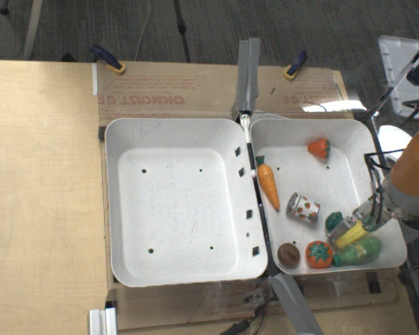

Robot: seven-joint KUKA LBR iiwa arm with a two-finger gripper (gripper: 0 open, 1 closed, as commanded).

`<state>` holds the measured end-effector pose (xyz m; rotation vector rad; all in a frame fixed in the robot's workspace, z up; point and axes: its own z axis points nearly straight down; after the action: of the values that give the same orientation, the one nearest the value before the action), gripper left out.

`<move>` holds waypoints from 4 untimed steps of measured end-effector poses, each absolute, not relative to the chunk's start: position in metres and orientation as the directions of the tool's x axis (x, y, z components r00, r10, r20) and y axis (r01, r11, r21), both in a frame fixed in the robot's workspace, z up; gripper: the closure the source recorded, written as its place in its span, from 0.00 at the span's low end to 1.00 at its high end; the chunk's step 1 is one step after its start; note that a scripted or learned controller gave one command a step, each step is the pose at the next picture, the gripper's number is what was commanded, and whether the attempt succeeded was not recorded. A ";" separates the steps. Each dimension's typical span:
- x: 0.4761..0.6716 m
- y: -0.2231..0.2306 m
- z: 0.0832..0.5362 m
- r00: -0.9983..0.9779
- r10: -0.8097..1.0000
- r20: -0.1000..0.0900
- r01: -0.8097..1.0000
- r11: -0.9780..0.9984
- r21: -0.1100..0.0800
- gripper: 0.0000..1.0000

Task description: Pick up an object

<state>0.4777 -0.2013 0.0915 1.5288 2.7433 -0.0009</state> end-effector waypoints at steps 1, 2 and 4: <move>0.533 -0.110 0.091 -0.327 0.945 0.000 0.945 0.327 -0.001 0.00; 0.623 -0.165 0.091 -0.176 0.984 -0.002 0.984 0.176 0.000 0.00; 0.659 -0.115 0.101 -0.250 0.968 -0.005 0.968 0.250 0.001 1.00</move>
<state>0.6592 -0.1147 0.1012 1.9211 2.4803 -0.0043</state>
